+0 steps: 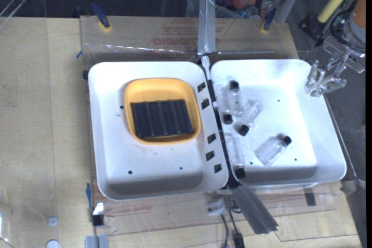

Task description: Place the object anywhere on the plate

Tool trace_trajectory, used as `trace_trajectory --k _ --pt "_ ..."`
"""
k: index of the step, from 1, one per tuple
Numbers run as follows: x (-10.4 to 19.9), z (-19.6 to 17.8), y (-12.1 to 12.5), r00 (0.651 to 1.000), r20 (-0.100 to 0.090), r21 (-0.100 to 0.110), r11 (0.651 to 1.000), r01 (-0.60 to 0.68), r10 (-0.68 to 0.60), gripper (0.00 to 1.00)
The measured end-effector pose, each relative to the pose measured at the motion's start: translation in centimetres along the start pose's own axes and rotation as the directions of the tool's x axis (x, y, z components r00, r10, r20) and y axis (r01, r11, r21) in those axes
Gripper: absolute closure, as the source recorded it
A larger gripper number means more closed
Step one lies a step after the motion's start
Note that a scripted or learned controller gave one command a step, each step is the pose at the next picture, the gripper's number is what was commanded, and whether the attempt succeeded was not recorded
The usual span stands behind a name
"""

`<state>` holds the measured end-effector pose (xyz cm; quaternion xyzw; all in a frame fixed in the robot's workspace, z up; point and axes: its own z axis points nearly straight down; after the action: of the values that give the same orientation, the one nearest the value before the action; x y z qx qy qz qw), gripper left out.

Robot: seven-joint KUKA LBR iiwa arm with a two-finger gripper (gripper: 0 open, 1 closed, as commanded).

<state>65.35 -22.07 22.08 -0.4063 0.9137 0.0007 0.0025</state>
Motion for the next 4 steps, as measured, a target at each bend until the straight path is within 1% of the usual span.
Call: trace_trajectory --k 1,2,3,4 --pt "-1.2 -3.2 0.7 0.974 0.003 0.005 0.974 0.226 -0.226 1.0" --pt "-0.9 -4.0 -1.2 0.87 0.002 0.004 0.87 0.492 -0.492 1.0" --pt "-1.0 -6.3 -1.1 0.696 0.002 0.003 0.696 0.718 -0.718 1.0" --pt "-1.0 -2.4 -0.9 0.587 0.003 -0.004 0.587 0.81 -0.81 1.0"
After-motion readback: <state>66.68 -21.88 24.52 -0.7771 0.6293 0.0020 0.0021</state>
